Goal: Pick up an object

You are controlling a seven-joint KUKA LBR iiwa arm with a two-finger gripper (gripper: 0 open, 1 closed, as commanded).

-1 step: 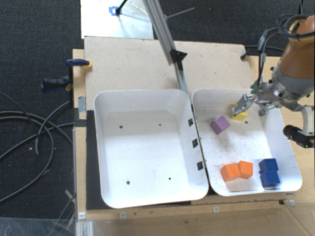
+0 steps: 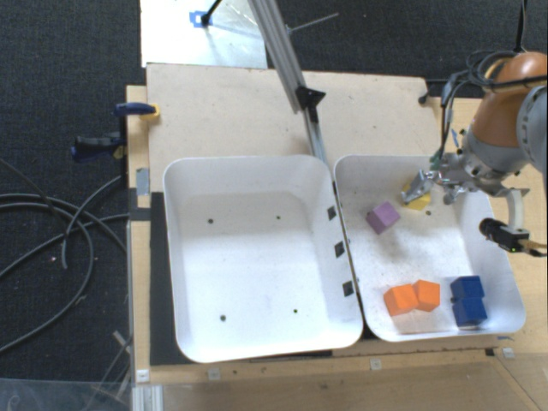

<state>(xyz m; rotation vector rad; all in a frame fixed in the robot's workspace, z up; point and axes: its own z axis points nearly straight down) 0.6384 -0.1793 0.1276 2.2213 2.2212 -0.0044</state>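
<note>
- While you look down on the bench point(image 2: 231, 114), you see two white bins side by side: the left bin point(image 2: 184, 178) and the right bin point(image 2: 505, 311).
- You can find the arm point(image 2: 505, 118) reaching in from the right, its gripper point(image 2: 425, 187) low over the far part of the right bin.
- Just under the gripper's tip you see a yellow block point(image 2: 419, 201), touching it or nearly so; you cannot tell whether the block sits between the fingers, or whether they are spread or closed.
- You see a purple block point(image 2: 383, 217) near the yellow one, closer to the bins' shared wall.
- At the near end of the right bin you have two orange blocks point(image 2: 412, 298) touching each other, with a blue block point(image 2: 467, 300) just beside them.
- A slanted metal rod point(image 2: 282, 45) crosses the bench from the far side.
</note>
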